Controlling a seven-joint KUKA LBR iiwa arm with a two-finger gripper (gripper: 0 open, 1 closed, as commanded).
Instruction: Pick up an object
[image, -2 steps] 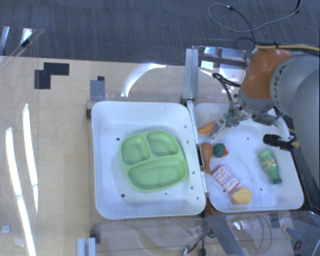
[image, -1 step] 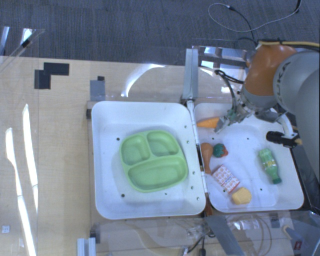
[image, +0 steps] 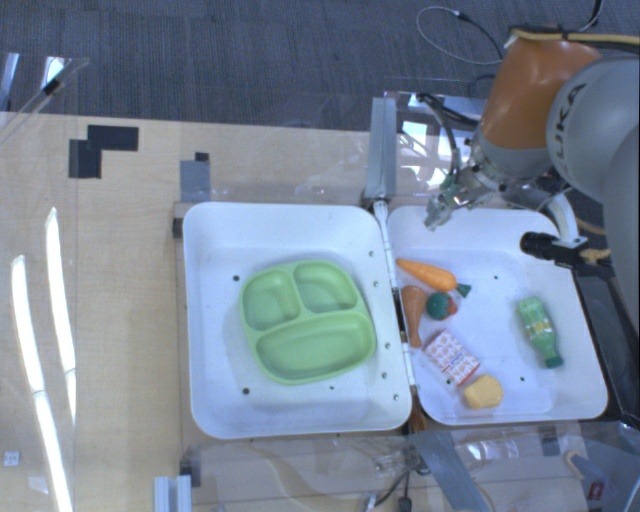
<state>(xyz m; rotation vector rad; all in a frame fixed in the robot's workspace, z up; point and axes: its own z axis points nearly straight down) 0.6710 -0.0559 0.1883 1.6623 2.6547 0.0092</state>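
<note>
My gripper (image: 438, 213) hangs over the far left corner of the right bin (image: 500, 235), above and clear of every object. Below it lies an orange carrot (image: 428, 274) with a green tip. Nearer the front sit a red and green strawberry-like toy (image: 441, 306), an orange cone-shaped piece (image: 413, 313) against the bin's left wall, a red and white packet (image: 450, 358) and a yellow block (image: 484, 393). A green bottle (image: 538, 330) lies toward the right side.
The left bin (image: 210, 300) holds a green divided plate (image: 307, 321). A metal divider (image: 379, 150) rises at the back between the bins. A black fitting (image: 548, 247) juts in at the right bin's far right edge.
</note>
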